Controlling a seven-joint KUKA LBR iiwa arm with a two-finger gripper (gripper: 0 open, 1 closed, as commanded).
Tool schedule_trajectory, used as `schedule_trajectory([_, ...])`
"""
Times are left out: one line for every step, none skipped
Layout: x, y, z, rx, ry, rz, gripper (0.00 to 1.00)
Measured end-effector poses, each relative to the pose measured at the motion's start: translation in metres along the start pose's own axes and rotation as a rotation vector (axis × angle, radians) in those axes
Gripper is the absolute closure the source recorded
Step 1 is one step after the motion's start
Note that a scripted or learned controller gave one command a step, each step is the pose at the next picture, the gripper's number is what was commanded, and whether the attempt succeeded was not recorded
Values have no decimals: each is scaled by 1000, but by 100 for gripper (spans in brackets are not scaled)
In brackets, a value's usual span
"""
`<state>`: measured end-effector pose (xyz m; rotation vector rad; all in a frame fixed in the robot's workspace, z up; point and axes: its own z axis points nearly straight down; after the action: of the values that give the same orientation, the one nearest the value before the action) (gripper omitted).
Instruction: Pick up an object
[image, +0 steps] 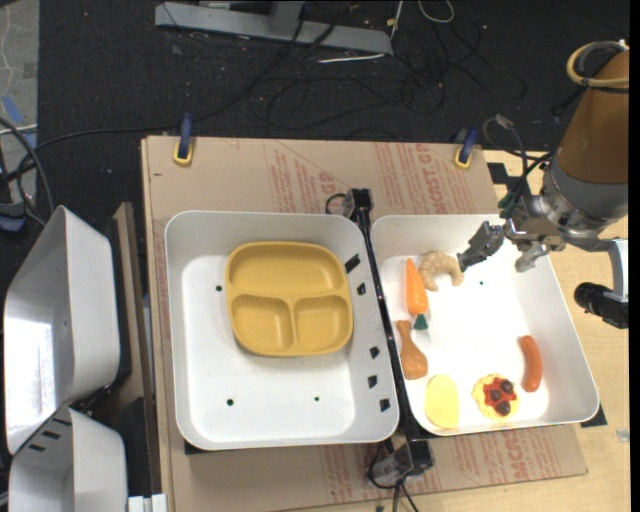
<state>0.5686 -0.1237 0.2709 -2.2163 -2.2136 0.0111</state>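
The arm's upper part is cut off at the right edge. Its gripper (502, 250) hangs spread wide over the right bin (560, 330), holding nothing. That bin holds 6 toy foods: 1 beige piece (438, 267) just left of the fingers, 1 carrot (415, 286), 1 drumstick (411, 350), 1 yellow piece (442, 399), 1 small pizza (497, 394), 1 sausage (531, 362). The left bin (200, 380) carries 1 yellow divided plate (290, 298).

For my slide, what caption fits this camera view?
Open pincer above the right bin of toy food, near the carrot; a yellow plate sits in the left bin.
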Motion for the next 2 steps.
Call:
schedule_trajectory([0, 2, -6, -11, -2, -2, 0])
schedule_trajectory([-7, 5, 41, -7, -1, 0, 0])
